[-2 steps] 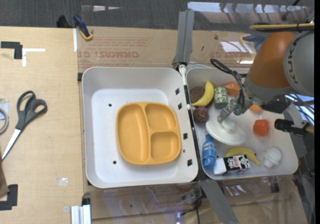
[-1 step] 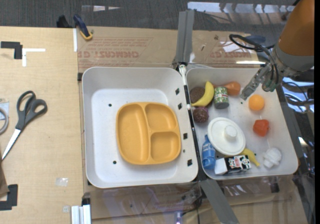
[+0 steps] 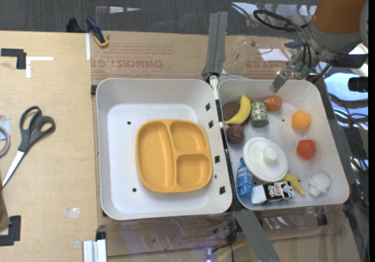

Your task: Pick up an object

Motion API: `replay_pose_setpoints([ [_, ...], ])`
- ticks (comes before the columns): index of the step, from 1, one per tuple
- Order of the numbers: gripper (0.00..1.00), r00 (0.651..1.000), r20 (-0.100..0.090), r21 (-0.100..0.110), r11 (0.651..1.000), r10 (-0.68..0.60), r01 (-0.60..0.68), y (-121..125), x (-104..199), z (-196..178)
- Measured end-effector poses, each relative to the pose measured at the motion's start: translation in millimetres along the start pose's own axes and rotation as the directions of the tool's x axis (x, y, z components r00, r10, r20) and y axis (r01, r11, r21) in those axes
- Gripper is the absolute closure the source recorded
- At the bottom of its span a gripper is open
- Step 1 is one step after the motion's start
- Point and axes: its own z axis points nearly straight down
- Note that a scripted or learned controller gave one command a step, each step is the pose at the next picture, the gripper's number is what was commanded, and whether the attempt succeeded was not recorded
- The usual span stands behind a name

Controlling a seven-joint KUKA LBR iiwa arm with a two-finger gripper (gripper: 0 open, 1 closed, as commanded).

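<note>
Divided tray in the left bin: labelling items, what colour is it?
Yellow-orange, plain, no pattern; the tray shows in the camera view.

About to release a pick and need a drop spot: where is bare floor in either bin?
Left bin: a bare band rings the yellow divided plate, widest along its left and top. Right bin: a small gap between orange ball, red ball and white lid. Its left side is crowded.
</note>
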Motion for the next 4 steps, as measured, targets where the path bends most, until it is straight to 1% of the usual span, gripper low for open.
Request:
replay_pose_setpoints([
  [1,1.0,0.999,-0.004,0.003,0.999,-0.033,0.033,39,99,15],
  [2,1.0,0.986,-0.002,0.003,0.986,0.164,-0.164,32,137,-39],
  [3,1.0,0.948,-0.001,0.004,0.948,0.318,-0.318,-27,78,-93],
  [4,1.0,0.959,-0.003,0.001,0.959,-0.285,0.285,-56,39,-57],
])
